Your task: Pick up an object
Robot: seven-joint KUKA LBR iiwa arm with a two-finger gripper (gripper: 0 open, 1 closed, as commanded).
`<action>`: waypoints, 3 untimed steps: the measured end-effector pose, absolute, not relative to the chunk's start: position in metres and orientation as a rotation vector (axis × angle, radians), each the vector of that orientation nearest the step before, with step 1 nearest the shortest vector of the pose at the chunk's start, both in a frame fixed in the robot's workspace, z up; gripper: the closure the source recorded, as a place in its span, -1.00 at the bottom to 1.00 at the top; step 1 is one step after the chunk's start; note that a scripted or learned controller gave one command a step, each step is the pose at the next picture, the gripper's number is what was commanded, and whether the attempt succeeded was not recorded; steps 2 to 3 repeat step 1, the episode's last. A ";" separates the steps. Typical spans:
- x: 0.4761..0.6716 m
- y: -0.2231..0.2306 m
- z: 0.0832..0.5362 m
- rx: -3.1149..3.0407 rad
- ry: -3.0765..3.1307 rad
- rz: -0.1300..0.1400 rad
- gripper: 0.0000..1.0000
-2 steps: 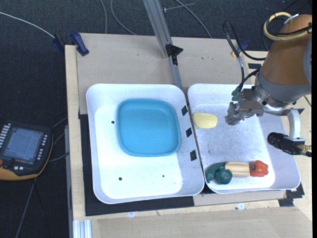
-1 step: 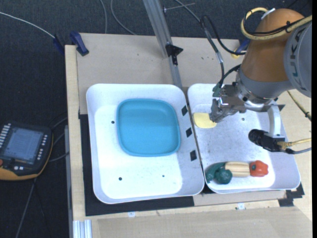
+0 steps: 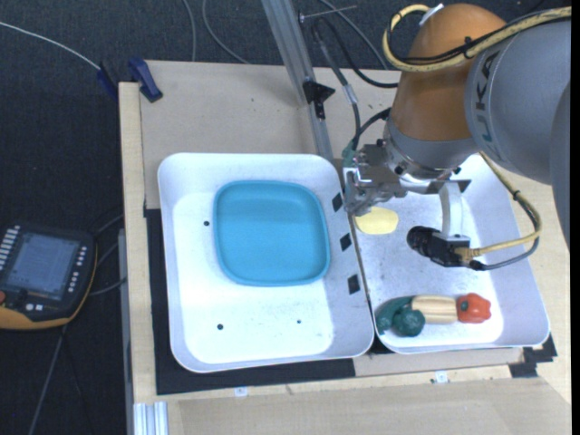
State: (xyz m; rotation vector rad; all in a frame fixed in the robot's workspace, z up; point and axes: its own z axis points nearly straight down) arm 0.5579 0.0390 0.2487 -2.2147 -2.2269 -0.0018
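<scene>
My gripper (image 3: pixel 365 191) hangs over the far left part of the right bin (image 3: pixel 517 270), close to the wall between the two bins. A pale yellow rounded object (image 3: pixel 378 222) lies just below it on the bin floor, partly covered by the gripper's metal parts. Whether they touch cannot be told. Along the near edge of the same bin lie a dark green lump (image 3: pixel 401 319), a tan stick-shaped piece (image 3: pixel 435 309) and a red rounded piece (image 3: pixel 473 308), in a row.
A blue square dish (image 3: pixel 270 232) sits in the left bin (image 3: pixel 186 279), toward its far side. The grey arm with its orange band (image 3: pixel 444 71) covers the far right of the right bin. A metal post (image 3: pixel 294 53) rises behind the bins.
</scene>
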 end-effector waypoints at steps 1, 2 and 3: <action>0.563 0.093 0.250 -2.216 -2.226 -0.002 1.00; 0.563 0.093 0.250 -2.216 -2.226 -0.002 1.00; 0.563 0.093 0.250 -2.216 -2.226 -0.002 1.00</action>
